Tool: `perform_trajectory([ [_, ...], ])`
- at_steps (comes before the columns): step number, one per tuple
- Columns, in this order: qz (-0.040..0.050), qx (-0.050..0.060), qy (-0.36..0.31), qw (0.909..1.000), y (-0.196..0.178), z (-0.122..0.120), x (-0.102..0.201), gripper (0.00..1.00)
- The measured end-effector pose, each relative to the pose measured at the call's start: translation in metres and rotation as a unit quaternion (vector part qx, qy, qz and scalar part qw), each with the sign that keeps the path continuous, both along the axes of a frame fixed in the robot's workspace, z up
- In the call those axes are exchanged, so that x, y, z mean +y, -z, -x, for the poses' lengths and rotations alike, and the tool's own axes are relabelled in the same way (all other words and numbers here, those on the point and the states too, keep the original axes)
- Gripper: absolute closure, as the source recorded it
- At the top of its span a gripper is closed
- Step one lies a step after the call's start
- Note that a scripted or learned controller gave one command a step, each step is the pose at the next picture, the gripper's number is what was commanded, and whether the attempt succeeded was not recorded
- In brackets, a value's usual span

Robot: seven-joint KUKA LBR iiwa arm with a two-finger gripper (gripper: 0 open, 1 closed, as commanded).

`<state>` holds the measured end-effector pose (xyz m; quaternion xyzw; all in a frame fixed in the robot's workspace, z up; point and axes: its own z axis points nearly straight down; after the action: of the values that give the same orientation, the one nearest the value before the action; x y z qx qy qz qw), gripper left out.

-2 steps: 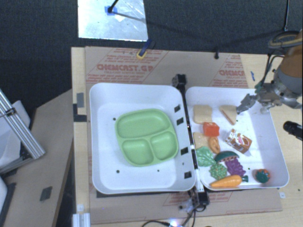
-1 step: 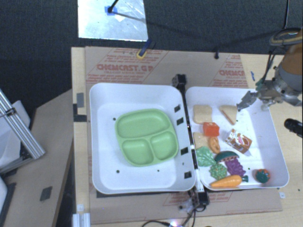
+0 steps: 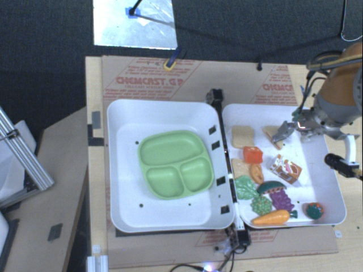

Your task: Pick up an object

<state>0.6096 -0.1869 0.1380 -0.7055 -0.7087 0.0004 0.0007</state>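
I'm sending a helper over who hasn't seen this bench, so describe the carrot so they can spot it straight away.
Go to the right-hand white bin, the one full of toy food. Along its near edge lies the carrot, just below the purple grapes. It is the long, tapered orange piece lying flat, unlike the blocky orange cube higher up.

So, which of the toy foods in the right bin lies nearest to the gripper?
The tan wedge at the bin's far side, right beside the gripper. The bread slice, orange block and small carton all lie farther away.
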Motion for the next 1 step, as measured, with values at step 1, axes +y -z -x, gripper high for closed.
perform_trajectory([
  [1, 0.0004, -0.001, 0.001, 1.0000, 0.0514, -0.0005, 0.0007, 0.00],
])
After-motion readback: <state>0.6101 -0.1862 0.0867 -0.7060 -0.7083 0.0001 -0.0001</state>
